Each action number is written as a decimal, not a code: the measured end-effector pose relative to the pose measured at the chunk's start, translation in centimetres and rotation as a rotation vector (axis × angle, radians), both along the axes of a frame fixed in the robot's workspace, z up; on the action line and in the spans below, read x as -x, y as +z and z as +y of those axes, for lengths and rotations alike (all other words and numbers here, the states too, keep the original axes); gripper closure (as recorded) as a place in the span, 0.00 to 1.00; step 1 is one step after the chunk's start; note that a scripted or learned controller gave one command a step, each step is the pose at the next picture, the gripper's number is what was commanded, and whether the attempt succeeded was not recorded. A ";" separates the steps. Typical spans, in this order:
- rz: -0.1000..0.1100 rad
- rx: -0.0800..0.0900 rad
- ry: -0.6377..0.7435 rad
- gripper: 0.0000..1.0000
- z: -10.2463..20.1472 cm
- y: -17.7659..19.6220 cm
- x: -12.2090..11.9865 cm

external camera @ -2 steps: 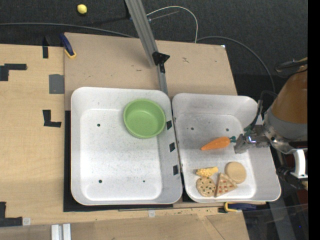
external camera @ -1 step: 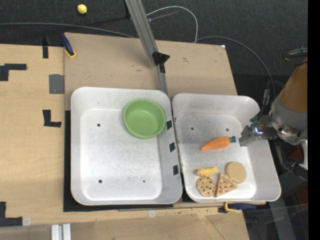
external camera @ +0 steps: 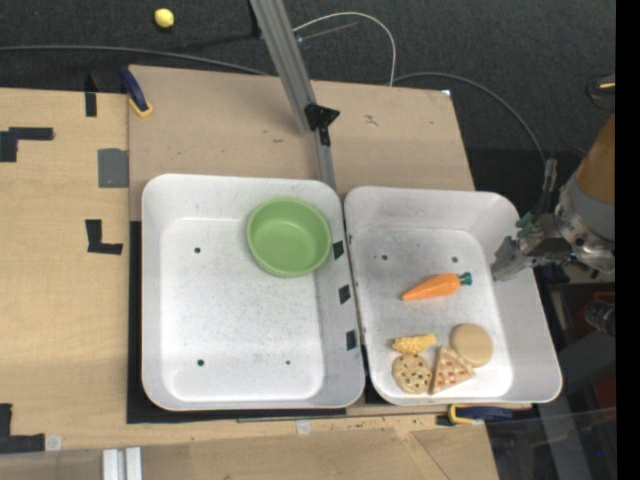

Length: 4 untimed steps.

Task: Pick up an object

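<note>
Toy carrot (external camera: 434, 287) lying loose in the right bin (external camera: 520, 363), the pincer (external camera: 510, 258) hanging just past it at the bin's right rim.

The carrot is lying on its side near the middle of the right bin, orange body pointing left and green top pointing right, nothing touching it. Nearer the bin's front edge, a small corn cob (external camera: 414, 344), a round tan bun (external camera: 471, 345), a cookie (external camera: 410, 372) and a pizza slice (external camera: 450, 370) are sitting close together. The pincer is hovering over the bin's right wall, a little right of the carrot's green top; nothing is sitting between its fingers, and whether they are spread or closed cannot be told. A green bowl (external camera: 289, 236) is resting upright in the left bin (external camera: 175, 298), toward its back right corner. Both bins are sitting side by side on the bench (external camera: 220, 118).
</note>
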<state>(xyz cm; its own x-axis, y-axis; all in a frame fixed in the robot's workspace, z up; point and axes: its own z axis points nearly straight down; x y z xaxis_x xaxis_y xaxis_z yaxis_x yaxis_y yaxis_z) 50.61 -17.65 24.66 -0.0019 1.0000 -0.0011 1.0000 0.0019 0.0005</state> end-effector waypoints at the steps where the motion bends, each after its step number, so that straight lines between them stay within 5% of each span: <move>1: 0.000 -0.003 0.005 1.00 4.4 0.6 -2.6; 4: 0.002 -0.002 0.004 1.00 20.3 -2.4 -10.8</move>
